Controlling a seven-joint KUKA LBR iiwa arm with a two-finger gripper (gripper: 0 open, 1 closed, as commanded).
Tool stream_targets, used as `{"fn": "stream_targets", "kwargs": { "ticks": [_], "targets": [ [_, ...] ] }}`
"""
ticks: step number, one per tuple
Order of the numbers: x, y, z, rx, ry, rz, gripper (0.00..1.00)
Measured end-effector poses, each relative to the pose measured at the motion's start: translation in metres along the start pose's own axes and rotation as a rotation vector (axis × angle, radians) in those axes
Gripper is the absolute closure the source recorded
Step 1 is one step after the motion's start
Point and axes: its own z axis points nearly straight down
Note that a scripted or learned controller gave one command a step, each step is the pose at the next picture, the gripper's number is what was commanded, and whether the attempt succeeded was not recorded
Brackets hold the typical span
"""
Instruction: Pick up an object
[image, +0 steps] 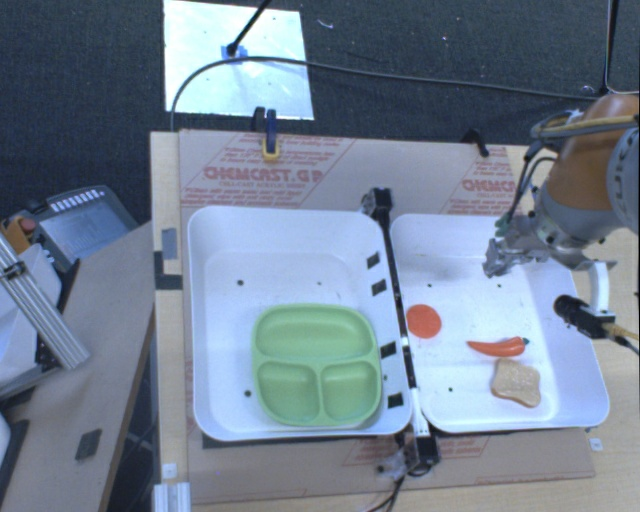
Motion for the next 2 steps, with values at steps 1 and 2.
{"fn": "stream_targets", "kwargs": {
  "ticks": [1,2],
  "targets": [
    [-0.006,-0.002,-0.046,0.000,0.000,0.001,1.00],
    [-0.006,-0.001,-0.067,0.003,0.001,-0.002,1.00]
  ]
}}
